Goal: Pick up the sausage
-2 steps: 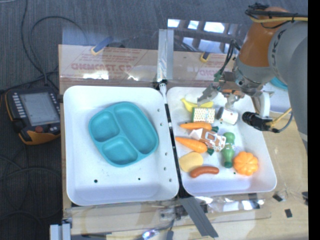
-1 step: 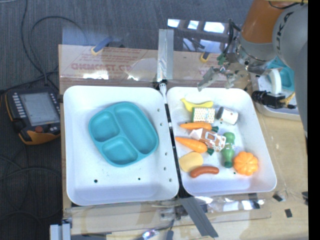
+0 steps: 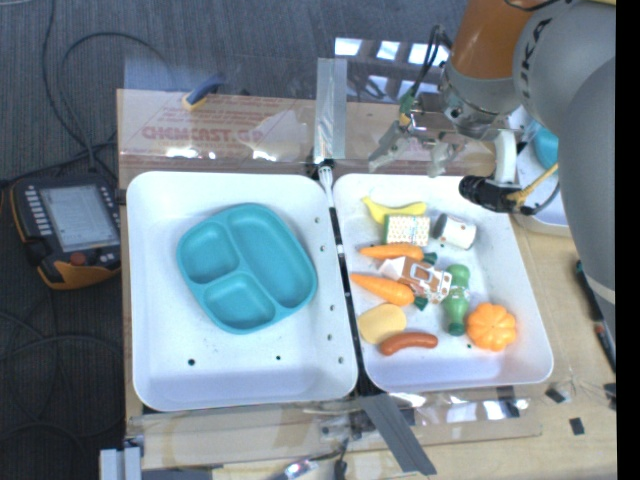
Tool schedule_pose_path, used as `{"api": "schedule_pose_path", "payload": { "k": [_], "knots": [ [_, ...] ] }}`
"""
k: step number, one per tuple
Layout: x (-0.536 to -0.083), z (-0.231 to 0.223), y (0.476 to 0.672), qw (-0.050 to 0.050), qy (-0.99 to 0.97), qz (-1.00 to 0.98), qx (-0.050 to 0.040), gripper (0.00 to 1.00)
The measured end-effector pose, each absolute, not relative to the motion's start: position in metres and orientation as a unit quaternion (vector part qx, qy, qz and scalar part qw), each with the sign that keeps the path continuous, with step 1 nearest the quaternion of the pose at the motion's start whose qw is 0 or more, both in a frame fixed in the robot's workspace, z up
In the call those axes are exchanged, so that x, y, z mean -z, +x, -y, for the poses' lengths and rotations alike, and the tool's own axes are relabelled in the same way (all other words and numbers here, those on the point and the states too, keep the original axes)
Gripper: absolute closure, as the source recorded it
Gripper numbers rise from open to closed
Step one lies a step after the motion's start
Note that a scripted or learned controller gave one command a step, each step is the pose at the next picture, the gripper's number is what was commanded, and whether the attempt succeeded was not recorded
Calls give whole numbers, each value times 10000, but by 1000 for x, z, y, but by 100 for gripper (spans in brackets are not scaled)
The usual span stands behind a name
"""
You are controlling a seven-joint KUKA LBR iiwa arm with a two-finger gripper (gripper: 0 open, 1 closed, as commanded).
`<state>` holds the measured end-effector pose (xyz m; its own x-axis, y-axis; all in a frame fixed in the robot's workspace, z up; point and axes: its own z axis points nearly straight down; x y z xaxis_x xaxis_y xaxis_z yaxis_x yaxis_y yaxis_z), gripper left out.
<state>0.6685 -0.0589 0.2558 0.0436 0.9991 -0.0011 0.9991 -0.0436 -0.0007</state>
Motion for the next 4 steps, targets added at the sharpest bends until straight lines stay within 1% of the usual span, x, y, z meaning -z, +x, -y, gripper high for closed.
{"api": "schedule_pose_path", "payload": {
  "k": [1,2,3,4],
  "knots": [
    [-249,80,668,13,7223,-6916,24,0],
    [-365,31,557,6,7726,-6349,11,0],
    [-429,-52,557,6,8103,-5861,8,0],
    [-429,-52,557,7,8105,-5858,9,0]
  ]
}}
